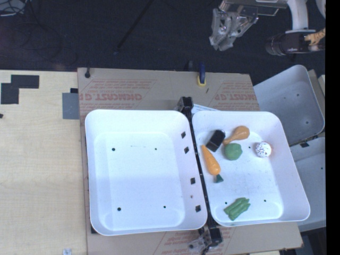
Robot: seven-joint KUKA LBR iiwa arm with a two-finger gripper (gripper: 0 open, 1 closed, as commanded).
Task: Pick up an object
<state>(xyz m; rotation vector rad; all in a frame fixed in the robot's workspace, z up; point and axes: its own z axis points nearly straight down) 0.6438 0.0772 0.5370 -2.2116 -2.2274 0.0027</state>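
Gripper: the gripper (226,36) hung high at the top of the view, above the dark area beyond the tabletop (37,158); whether its fingers were spread or pressed together could not be told, and nothing was seen between them.
Arm: the pale wrist section (297,9) ran off to the gripper's right, toward the view's right edge.
Right bin: the right bin (287,195) lay well below the gripper, on a cardboard sheet (138,92), and carried all the loose items.
Black block: a black block (215,139) lay tilted in that bin, almost straight below the gripper, well apart from it.
Carrot: an orange carrot (211,161) with a small green tip lay just beneath the block, close to the bin's left wall.
Green round piece: a green round piece (232,151) sat just right of the block, touching an orange pear-shaped piece (237,134) that slanted up from it.
Speckled ball: a white speckled ball (262,150) rested below and to the right of the gripper, near the green piece but apart from it.
Green pod: a green pod (236,207) lay farthest from the gripper, near the bin's near edge.
Left bin: the left bin (95,142) sat below and left of the gripper, joined to the right bin along a black clipped seam (192,163).
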